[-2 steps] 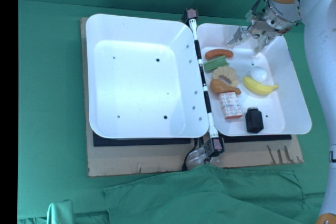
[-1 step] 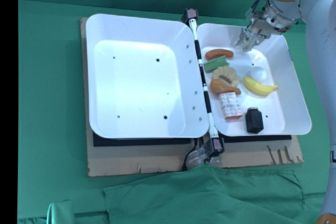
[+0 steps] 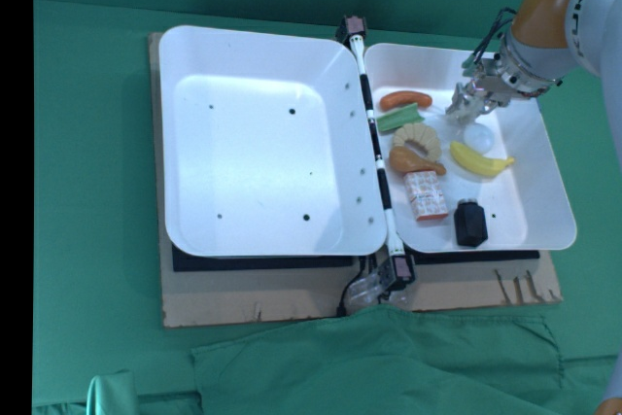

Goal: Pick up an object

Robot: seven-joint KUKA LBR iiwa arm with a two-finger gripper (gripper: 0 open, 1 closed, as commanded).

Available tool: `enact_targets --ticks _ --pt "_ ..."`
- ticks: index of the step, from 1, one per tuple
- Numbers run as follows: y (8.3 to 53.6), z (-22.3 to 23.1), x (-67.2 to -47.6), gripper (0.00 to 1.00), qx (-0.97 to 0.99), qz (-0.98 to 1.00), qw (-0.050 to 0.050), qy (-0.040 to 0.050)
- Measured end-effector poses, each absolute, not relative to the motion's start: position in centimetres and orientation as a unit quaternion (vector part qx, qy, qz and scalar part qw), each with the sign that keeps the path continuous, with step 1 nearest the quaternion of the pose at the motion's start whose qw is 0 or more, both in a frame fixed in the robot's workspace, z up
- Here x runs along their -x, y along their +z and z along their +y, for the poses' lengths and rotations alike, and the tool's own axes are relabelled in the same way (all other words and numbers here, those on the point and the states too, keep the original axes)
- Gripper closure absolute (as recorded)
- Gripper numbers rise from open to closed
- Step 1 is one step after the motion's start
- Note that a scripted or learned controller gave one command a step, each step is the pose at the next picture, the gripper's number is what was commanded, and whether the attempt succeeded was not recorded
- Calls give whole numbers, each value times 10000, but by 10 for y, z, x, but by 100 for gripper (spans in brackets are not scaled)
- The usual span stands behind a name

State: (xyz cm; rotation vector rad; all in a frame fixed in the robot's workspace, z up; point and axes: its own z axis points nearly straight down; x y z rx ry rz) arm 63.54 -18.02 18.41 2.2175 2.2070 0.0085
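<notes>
My gripper (image 3: 465,112) hangs over the back of the right bin (image 3: 544,209), fingers pointing down and slightly apart, with nothing between them. Just below it lies a pale round object (image 3: 478,137). A yellow banana (image 3: 480,160) lies in front of that. To the left are a red sausage (image 3: 405,99), a green vegetable stick (image 3: 398,120), a tan shell-like pastry (image 3: 416,139) and an orange piece (image 3: 416,161). A small red-and-white carton (image 3: 426,194) and a black block (image 3: 470,224) sit near the bin's front.
The left bin (image 3: 253,146) is a large white tray with a few small dark specks. A black-and-white divider bar (image 3: 375,146) runs between the bins. Green cloth (image 3: 389,364) lies bunched at the bench's front edge.
</notes>
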Motion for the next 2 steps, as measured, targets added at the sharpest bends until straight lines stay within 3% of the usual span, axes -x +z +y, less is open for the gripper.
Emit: enact_targets --ticks 1,2 --pt "183 -180 -636 0 -7082 7060 57 26" --pt "181 -186 -699 0 -7052 7089 -104 -97"
